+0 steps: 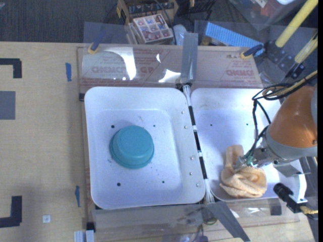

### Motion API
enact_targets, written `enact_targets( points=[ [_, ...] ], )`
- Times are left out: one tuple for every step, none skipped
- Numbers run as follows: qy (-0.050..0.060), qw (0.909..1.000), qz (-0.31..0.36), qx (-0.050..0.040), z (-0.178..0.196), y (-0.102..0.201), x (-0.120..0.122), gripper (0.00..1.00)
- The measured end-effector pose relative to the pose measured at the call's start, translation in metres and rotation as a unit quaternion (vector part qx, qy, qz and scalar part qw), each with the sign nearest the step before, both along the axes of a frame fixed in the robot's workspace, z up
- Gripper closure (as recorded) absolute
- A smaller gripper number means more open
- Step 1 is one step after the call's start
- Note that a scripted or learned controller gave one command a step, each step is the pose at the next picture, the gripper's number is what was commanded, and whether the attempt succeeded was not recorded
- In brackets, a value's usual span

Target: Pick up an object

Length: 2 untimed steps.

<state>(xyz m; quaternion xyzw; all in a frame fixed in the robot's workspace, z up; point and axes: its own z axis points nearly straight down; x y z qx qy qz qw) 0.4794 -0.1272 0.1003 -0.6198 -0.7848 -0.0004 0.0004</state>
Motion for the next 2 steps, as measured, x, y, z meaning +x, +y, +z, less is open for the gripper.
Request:
enact_targets(
  points=[
    [-0.002, 0.9926, 0.122, -0.0013, 0.106, 0.032, 0.001, 1.0],
    [-0.002, 0.9994, -0.035, -0.0013, 0.175, 0.083, 0.045, 1.0]
  ],
)
